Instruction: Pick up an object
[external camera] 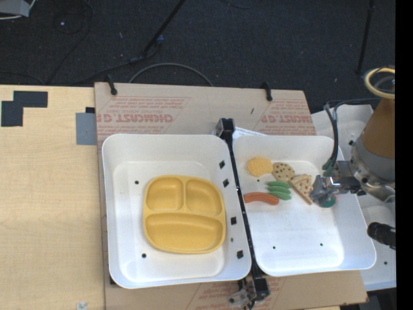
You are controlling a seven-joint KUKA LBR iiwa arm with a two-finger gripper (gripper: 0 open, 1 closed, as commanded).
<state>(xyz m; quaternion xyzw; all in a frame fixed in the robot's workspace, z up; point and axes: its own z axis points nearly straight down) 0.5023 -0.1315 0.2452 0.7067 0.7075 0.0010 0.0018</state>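
Five toy foods (279, 179) right bin (310, 263); gripper (322, 194) beside

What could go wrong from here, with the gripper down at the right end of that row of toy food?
1. The gripper sits by the triangular toast piece, which lies close against the brown cookie and green bean pod; a grasp could nudge or catch a neighbour.
2. It is close to the right bin's wall, so a sideways move might bump the wall.
3. The pieces look flat and low, so fingers may slide over them and come up with nothing.
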